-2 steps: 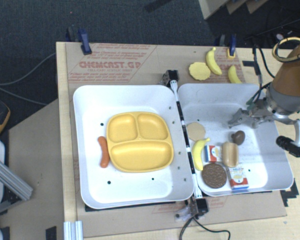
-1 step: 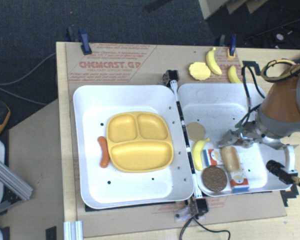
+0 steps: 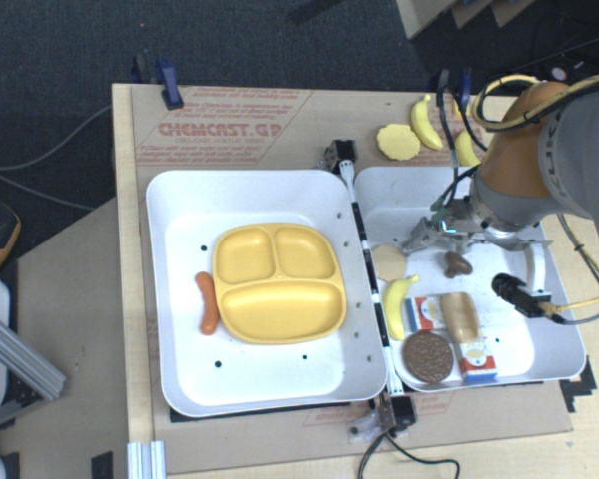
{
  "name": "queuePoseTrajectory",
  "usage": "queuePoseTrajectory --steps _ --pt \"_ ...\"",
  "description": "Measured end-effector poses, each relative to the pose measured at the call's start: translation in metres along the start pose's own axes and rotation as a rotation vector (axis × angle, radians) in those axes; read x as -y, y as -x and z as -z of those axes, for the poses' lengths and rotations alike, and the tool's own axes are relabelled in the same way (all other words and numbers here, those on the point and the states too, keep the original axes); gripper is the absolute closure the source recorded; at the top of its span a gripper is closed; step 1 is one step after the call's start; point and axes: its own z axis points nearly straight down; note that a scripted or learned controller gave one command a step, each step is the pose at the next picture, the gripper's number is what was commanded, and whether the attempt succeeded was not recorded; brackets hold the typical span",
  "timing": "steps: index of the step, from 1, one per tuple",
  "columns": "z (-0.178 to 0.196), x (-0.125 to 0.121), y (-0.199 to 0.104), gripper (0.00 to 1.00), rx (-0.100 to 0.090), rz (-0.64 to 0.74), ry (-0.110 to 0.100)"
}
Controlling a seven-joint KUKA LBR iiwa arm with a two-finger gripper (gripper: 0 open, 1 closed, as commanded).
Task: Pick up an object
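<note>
**Small brown object in right bin, just below the hand**

Small brown object [image 3: 459, 262] is seen lying on the floor of the right bin [image 3: 564, 352], in that bin's upper middle, right of frame centre. The hand [image 3: 441, 230] is seen just above it in the frame, low over the bin. Contact between the two cannot be made out, and nothing is seen held. Whether the hand is apart or together cannot be told from this angle. The grey arm [image 3: 579, 158] is seen entering from the frame's right edge, with its orange band [image 3: 514, 158] above the hand.

Other items are seen in the right bin:
- A pale round piece [image 3: 386, 260] is placed by the left wall.
- A banana [image 3: 395, 305] is laid just below the pale piece, also along the left wall.
- A tan roll [image 3: 460, 314] is set near the bin's lower middle.
- A dark brown disc [image 3: 428, 356] is placed at the lower left.
- A red and blue packet [image 3: 476, 364] is seen just right of the disc, partly under the roll.

The left bin [image 3: 180, 228] is occupied by a yellow divided plate [image 3: 278, 282], with an orange sausage [image 3: 208, 302] laid just left of the plate.

On the counter [image 3: 130, 267], above the right bin, a yellow round piece [image 3: 399, 142] and a second banana [image 3: 428, 123] are seen side by side. A blue clamp [image 3: 167, 83] is fixed at the counter's upper left edge.
</note>
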Motion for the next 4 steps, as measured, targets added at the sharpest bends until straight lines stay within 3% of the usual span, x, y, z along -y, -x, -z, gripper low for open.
queuePoseTrajectory --steps 1,2,3,4 --pt "0.001 -0.072 0.065 0.00 0.006 -0.007 0.004" --pt "0.001 0.002 0.091 0.00 -0.005 -0.010 -0.007" --pt "0.020 0.048 0.031 0.00 -0.003 -0.005 -0.010" --pt "0.030 0.045 0.033 1.00 0.001 -0.006 -0.004"
